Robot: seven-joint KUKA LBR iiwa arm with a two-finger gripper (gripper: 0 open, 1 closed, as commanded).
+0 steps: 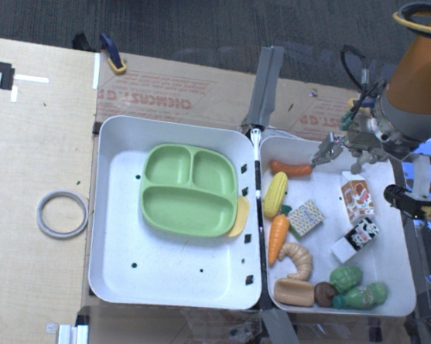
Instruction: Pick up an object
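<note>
I am counting two white bins: the left bin (109, 216) is carrying one green divided plate (190, 189) with what may be one yellow piece (240, 217) tucked against its right edge, though the view is poor there. The right bin (402, 268) is holding one sausage (291, 169) near its far left corner, one corn cob (275, 193) and one carrot (277, 238) along its left wall, one patterned cube (306, 217) in the middle, two cartons (357, 199) by its right wall, and one croissant (295, 258), one bread roll (294, 292) and two green vegetables (358, 287) along its near edge. My arm (424, 76) is reaching in over the far right corner, wrist angling down and leftward. My gripper (328, 153) is hanging just above the sausage's right end, fingers slightly spread, pinching nothing.
</note>
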